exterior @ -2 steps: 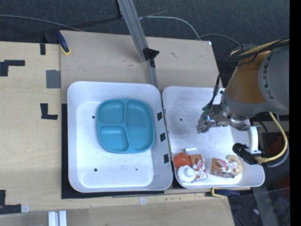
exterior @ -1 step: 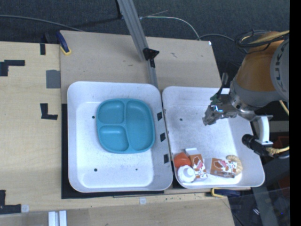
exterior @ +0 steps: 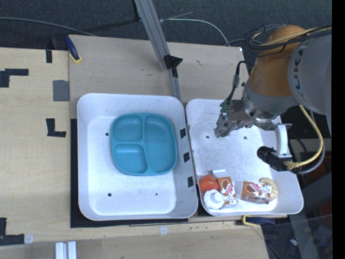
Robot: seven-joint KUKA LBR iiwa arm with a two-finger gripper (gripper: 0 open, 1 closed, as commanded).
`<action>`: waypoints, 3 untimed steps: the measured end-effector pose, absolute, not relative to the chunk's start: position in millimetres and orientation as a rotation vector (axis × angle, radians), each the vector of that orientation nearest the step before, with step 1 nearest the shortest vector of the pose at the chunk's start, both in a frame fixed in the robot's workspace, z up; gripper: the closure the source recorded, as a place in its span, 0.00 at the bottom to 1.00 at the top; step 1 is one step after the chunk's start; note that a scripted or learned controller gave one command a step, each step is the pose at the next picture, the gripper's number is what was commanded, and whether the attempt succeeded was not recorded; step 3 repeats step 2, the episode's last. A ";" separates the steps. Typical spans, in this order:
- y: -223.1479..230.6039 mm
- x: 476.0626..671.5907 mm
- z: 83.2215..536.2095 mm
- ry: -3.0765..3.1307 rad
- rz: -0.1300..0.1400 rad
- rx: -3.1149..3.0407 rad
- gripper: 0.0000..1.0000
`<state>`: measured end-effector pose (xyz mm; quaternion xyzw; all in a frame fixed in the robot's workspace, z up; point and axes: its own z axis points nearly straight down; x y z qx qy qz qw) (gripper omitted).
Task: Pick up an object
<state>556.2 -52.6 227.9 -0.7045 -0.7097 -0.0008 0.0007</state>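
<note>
Over the right bin (exterior: 245, 198), in the camera view, the gripper (exterior: 222, 129) is positioned above the bare upper-left part of the bin floor, carried by the grey arm (exterior: 302, 63) with its orange band (exterior: 272, 63), which enters from the right. Whether the fingers are apart or together cannot be told at this angle; nothing is seen between them. Candidate objects are grouped along the near edge of the right bin, well apart from the gripper: an orange item (exterior: 208, 183), a white round item (exterior: 214, 199) just below it, a small red-and-white packet (exterior: 227, 190) beside both, and a red-and-tan packet (exterior: 260, 190) further right. A teal divided plate (exterior: 144, 143) is seen lying flat in the left bin (exterior: 91, 198), toward its far side.
</note>
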 end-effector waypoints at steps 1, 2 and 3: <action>3.1 566.2 216.8 -2.227 0.001 -2.212 1.00; 55.8 567.1 224.4 -2.228 0.000 -2.211 1.00; 55.8 567.1 224.4 -2.228 0.000 -2.211 1.00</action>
